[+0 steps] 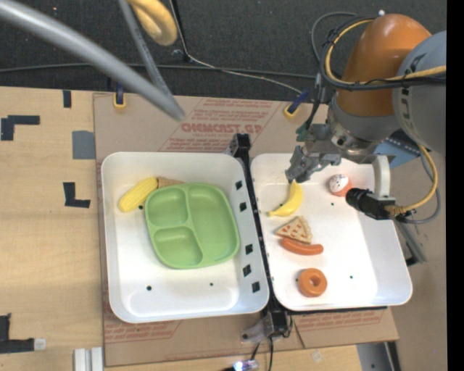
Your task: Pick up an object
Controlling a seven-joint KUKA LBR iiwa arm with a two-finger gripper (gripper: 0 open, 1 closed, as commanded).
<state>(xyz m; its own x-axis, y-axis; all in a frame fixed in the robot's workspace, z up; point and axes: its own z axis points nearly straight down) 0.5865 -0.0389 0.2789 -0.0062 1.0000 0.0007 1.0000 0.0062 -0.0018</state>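
The gripper hangs low over the right bin, its fingers just above the top end of the banana — I judge it is placed so to come down on that fruit. If the fingers are open or closed, I cannot tell; the banana lies free on the bin floor, near the pizza slice

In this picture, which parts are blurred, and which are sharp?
Camera view: the grey bars at the top left are blurred, as is the yellow blob beside them; the green tray, banana and donut are sharp; the gripper is slightly soft.
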